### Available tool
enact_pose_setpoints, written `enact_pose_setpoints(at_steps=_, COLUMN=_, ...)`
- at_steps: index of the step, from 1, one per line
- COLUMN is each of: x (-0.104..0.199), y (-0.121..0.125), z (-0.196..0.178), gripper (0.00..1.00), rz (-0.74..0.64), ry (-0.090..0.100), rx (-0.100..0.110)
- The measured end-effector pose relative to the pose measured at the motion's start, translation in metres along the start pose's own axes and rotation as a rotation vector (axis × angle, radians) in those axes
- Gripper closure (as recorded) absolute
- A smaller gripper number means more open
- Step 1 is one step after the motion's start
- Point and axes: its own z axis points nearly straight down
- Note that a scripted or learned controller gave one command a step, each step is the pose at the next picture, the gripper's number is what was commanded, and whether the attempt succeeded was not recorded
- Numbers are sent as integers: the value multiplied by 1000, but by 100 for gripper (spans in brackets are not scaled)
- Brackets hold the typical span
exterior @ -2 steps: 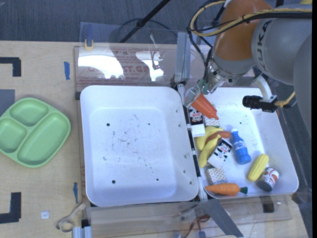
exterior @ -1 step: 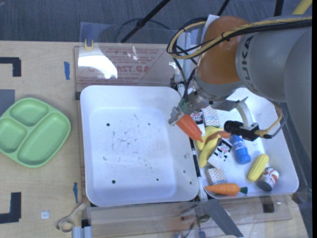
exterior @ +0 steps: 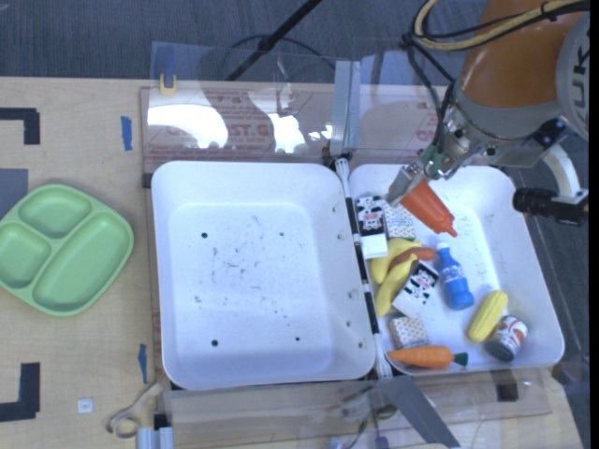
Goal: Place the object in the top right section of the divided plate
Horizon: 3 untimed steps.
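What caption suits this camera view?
Gripper lifts an orange cone-shaped toy above the cluttered right white bin; green divided plate waits left.

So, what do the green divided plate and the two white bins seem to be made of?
The green divided plate: probably moulded plastic, matte, with soft rounded ridges and even colour. The left bin and right bin: likely glossy plastic, given the bright glare and rounded corners; the left one looks scuffed.
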Motion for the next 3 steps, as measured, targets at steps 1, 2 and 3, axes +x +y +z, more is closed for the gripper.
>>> enact_pose_setpoints(at_steps=1, x=-25, y=24, z=75, gripper=100, rz=-103, ry=2, rx=1)
enact_pose_setpoints(at_steps=2, x=-13, y=53, z=74, gripper=100, rz=-247, ry=-1, rx=-2)
enact_pose_setpoints(at_steps=3, x=-26, y=65, z=77, gripper=100, rz=-429, ry=-2, rx=-3)
